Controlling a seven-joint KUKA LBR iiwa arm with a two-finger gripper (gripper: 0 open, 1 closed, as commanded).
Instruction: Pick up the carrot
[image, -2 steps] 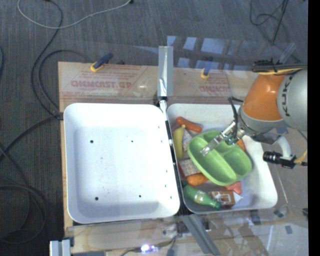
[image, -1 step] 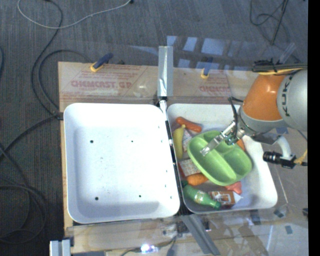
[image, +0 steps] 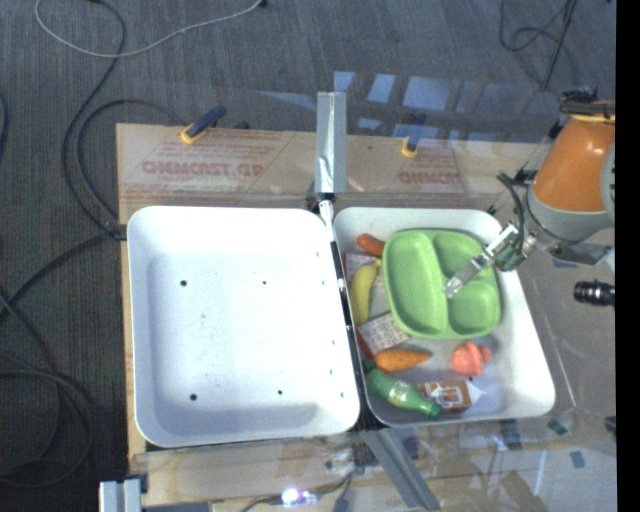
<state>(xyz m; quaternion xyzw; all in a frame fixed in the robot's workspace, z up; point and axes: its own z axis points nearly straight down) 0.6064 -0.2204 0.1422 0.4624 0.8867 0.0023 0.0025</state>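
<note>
The carrot (image: 401, 359) lies on its side in the right bin (image: 528, 372), just below the green divided plate (image: 425, 283), its tip pointing right. My gripper (image: 462, 278) reaches in from the right and hangs over the plate's right compartment, above and to the right of the carrot and well apart from it. The grey arm with its orange band (image: 574, 168) stands at the bin's upper right corner.
The right bin also holds a yellow banana (image: 361, 291), a small orange piece (image: 371, 244), a white packet (image: 381, 331), a green bottle (image: 401, 394), a brown packet (image: 446, 394) and a red-orange toy (image: 470, 358). The left bin (image: 235, 320) adjoins it.
</note>
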